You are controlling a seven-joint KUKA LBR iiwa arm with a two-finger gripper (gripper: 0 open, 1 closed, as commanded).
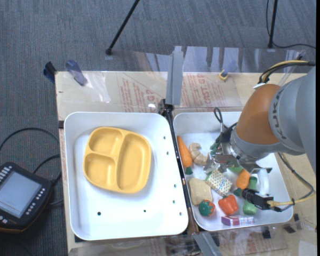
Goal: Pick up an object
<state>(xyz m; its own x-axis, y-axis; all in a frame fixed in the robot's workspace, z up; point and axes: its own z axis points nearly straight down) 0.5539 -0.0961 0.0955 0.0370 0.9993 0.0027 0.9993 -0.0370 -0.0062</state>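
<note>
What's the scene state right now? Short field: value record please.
left bin: holds a yellow divided plate
right bin: pile of toy food
items seen: carrot, red pepper, checkered packet, beige slab
arm: reaches in from the right, wrist over the right bin
gripper: low over the pile, finger state unclear
grasp: none visible

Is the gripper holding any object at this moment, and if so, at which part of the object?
It cannot be told. The gripper is low among the toy foods in the right bin, just above the checkered piece.
</note>
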